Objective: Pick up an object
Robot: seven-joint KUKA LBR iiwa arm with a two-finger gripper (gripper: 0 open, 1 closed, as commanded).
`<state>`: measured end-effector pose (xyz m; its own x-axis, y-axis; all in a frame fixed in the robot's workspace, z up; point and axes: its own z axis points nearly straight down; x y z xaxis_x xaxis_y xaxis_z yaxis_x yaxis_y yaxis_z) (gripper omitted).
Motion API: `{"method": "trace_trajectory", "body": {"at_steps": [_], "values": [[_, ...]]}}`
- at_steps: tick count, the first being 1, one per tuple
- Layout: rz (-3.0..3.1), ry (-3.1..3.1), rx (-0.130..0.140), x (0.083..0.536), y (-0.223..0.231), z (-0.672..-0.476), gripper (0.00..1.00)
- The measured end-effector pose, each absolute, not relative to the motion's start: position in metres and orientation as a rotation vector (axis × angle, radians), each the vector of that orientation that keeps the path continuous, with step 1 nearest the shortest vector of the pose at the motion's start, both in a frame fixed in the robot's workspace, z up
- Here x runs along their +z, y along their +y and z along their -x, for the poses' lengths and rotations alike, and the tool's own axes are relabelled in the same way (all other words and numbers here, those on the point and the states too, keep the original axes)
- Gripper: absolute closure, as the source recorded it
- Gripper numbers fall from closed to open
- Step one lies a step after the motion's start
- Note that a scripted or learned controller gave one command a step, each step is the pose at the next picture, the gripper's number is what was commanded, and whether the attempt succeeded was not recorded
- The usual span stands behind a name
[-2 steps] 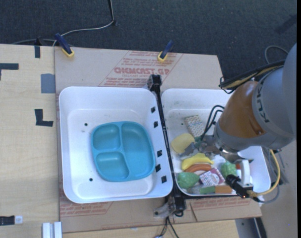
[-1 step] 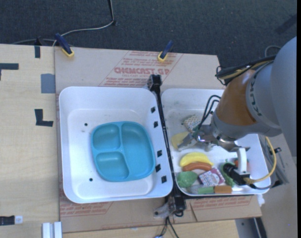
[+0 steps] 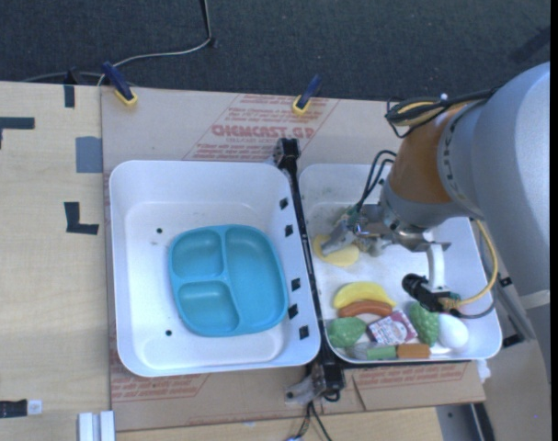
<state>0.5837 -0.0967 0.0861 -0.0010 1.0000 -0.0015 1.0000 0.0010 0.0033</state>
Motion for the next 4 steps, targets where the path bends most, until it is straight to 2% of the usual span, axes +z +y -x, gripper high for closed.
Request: {"method": "trace_trajectory", "body": {"at_steps": [1,2,3,4], "values": [[-2.217,2.221,0.002,0.086,-0.106,-0.631,0.0],[-2.218,2.222,0.001,0.085,-0.095,-0.658,0.0],[-2.217,2.222,-0.003,0.095,-0.095,-0.657,1.0],[-2.22,2.224,0.001,0.185,-0.044,-0.61,1.0]]}}
